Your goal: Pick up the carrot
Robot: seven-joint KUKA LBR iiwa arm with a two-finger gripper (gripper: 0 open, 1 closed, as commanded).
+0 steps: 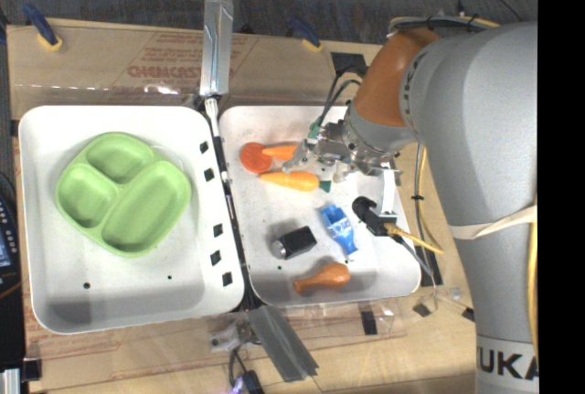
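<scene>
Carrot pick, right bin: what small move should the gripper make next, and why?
Probably a short, slow descent, then a close. The gripper sits right over the thick end of the carrot, which lies flat and roughly crosswise in the right bin. A second orange toy lies just behind it, so keep the descent straight to avoid nudging that.
</scene>
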